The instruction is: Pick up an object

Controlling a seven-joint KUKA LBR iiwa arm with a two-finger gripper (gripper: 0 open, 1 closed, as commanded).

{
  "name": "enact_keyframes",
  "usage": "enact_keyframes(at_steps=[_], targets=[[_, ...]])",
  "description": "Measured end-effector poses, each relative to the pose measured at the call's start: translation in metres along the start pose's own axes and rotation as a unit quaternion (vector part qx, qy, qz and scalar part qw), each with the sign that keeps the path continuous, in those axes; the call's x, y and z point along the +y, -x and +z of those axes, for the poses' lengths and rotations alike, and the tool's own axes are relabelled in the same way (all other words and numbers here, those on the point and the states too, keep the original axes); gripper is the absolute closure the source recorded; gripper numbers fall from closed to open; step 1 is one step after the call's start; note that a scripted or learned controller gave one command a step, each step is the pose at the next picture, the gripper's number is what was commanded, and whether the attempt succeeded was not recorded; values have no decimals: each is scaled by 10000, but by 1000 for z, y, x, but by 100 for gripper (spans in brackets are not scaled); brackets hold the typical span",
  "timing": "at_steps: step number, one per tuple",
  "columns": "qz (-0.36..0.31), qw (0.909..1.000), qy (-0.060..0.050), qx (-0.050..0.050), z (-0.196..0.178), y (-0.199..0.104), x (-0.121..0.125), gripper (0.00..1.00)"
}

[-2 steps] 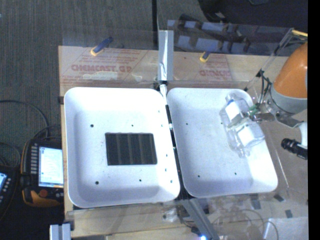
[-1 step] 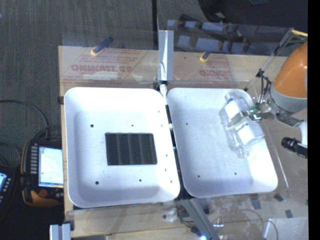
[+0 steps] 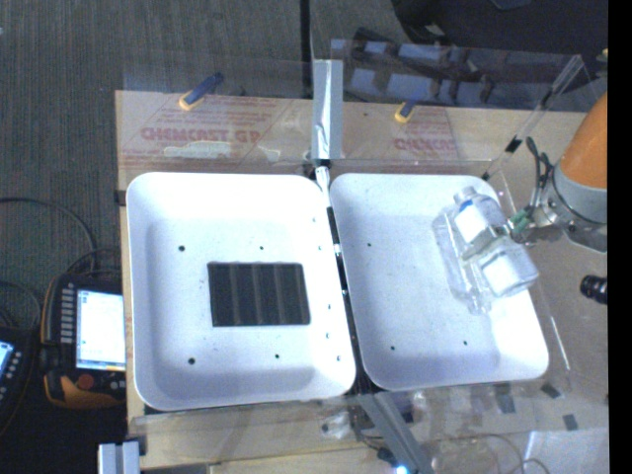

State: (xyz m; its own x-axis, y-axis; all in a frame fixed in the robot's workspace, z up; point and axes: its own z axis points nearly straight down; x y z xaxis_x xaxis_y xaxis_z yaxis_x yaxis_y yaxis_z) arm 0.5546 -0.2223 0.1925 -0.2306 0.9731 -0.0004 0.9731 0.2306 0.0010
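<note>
The arm (image 3: 585, 171) is reaching in from the right side, grey body with the orange band showing at the right edge. Its gripper (image 3: 491, 245) is sitting over the right bin (image 3: 395, 314), near that bin's right wall and toward the far half. The gripper is clear plastic, so its outline is blending into the white floor under it. Two pale blocky fingers (image 3: 472, 215) are showing, one nearer the far rim and one lower down, and they are standing apart with a gap between them. Nothing is showing in that gap, so no grasp is visible.

A dark ribbed mat (image 3: 259, 293) is lying flat in the left bin (image 3: 158, 225), roughly centred on the floor, long side running left to right. It is sitting well apart from the gripper, with the divider between the two bins lying in between.

The bins are sitting side by side, rims touching along the middle, on a wooden bench (image 3: 217, 131). Two small clamps (image 3: 200, 90) with yellow tips are gripping the bench's far edge. A handheld controller (image 3: 84, 329) with a lit screen is lying on the floor left of the bench
</note>
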Motion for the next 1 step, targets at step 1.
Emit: enact_keyframes(at_steps=[1], targets=[[-225, 9997, 3, 1, 65, 3, 18, 0]])
